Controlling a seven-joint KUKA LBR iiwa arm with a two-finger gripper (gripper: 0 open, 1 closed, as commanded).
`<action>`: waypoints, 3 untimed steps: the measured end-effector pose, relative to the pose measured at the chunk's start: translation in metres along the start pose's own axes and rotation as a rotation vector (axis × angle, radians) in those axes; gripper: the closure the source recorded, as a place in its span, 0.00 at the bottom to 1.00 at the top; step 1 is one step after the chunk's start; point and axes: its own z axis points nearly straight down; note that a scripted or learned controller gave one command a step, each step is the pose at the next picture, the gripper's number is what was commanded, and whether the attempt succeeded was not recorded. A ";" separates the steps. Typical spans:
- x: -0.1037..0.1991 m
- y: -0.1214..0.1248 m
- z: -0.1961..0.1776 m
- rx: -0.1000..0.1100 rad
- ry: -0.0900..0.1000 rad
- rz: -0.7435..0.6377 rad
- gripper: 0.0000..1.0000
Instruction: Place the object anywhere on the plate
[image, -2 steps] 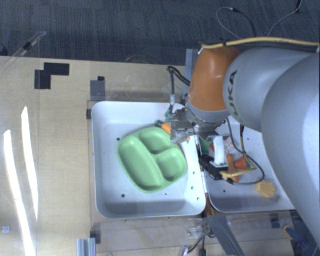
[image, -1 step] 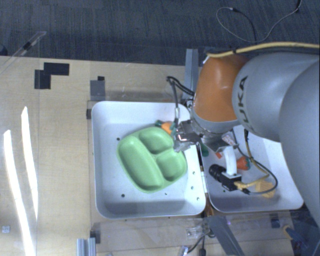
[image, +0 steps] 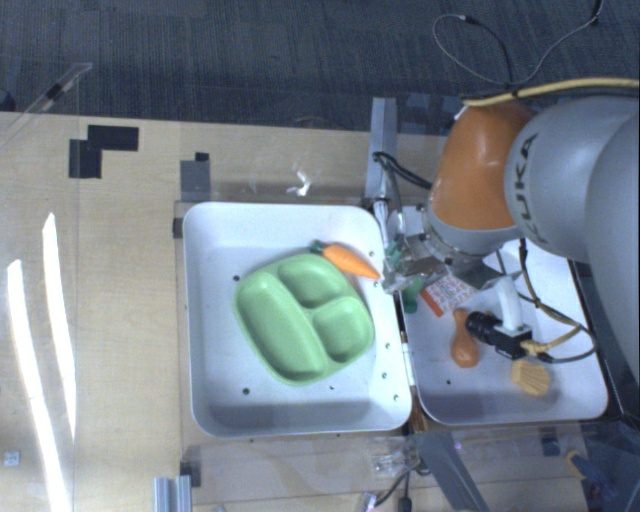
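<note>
Toy carrot (image: 350, 260) lies at the green divided plate's (image: 303, 318) upper-right rim in left bin (image: 215, 400), long axis pointing right toward the end effector (image: 400, 268) just beside its tip; finger state can't tell.

1 cam | fixed overhead, slanted down | covers both bins (image: 200, 330)
</note>
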 end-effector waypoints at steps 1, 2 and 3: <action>0.057 0.002 0.000 0.000 0.001 0.074 1.00; 0.107 -0.038 -0.009 0.001 0.002 0.134 1.00; 0.057 0.001 0.000 -0.001 0.000 0.171 1.00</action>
